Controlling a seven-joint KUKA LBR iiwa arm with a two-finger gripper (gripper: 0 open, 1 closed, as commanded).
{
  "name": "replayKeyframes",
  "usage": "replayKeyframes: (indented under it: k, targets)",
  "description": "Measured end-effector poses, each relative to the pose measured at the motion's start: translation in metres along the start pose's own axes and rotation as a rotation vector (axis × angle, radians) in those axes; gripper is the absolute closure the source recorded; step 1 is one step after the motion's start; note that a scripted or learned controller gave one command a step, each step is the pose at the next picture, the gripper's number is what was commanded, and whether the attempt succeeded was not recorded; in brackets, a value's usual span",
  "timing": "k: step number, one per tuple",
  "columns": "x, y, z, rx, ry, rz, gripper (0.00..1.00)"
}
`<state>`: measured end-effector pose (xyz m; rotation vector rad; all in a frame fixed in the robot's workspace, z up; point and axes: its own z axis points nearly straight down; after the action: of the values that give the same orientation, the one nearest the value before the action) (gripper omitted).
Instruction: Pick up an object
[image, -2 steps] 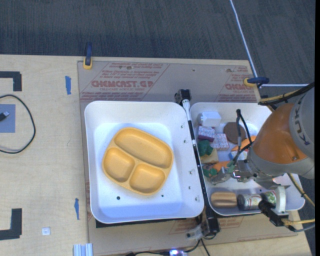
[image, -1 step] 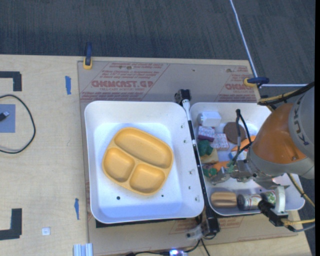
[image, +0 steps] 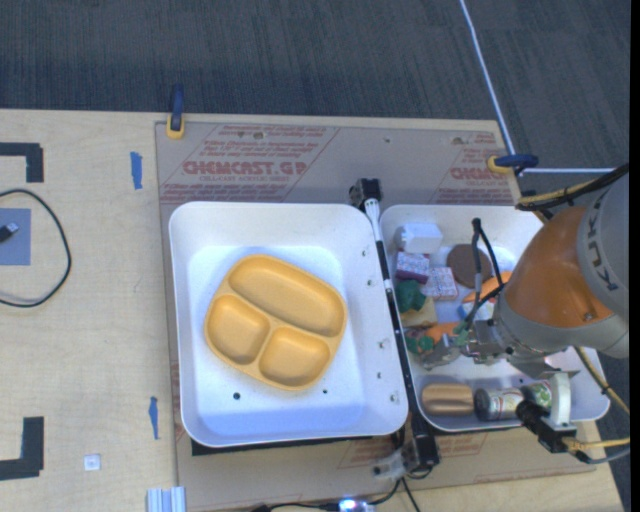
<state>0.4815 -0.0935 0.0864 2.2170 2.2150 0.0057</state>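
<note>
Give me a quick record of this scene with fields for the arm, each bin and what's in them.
arm: grey KUKA arm with orange band, reaching over the right bin
gripper: gripper low among the clutter, fingers unclear
left bin: left bin holds a yellow three-compartment tray
right bin: right bin holds mixed small items, including a white box, a purple box, a brown disc and a hot dog bun
held object: none visible

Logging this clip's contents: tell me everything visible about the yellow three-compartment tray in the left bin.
The yellow three-compartment plastic tray lies flat, rounded and matte, turned at a slant on the floor of the left white bin. One long section lies toward the far side, two smaller ones nearer. All three hold nothing. It touches only the bin floor.
</note>
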Motion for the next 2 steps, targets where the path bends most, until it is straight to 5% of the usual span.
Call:
replayKeyframes:
  k: [2]
  targets:
    - [-0.0002, 0.0, 0.0, 0.0, 0.001, 0.0, 0.0]
